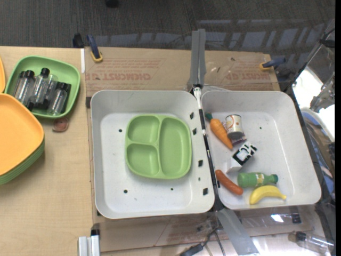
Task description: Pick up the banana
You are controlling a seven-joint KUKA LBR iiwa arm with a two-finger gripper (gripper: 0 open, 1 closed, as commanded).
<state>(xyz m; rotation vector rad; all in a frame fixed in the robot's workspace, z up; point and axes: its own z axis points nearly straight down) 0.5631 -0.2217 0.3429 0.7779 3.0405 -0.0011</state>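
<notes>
- Camera view: yellow plastic banana lies at lower right of the frame, in the right shallow white bin, touching the green bottle above it.
- Red-orange sausage-shaped toy just left of them.
- Green three-compartment plate sits in the left white bin.
- Claw state: cannot tell.

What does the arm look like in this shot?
Little to go on: a pale grey-white shape at the frame's right edge, beside the right-hand shallow white bin, is likely part of the arm. Thin dark lines cross it, perhaps cables. It is too cropped and overexposed to read markings.
</notes>
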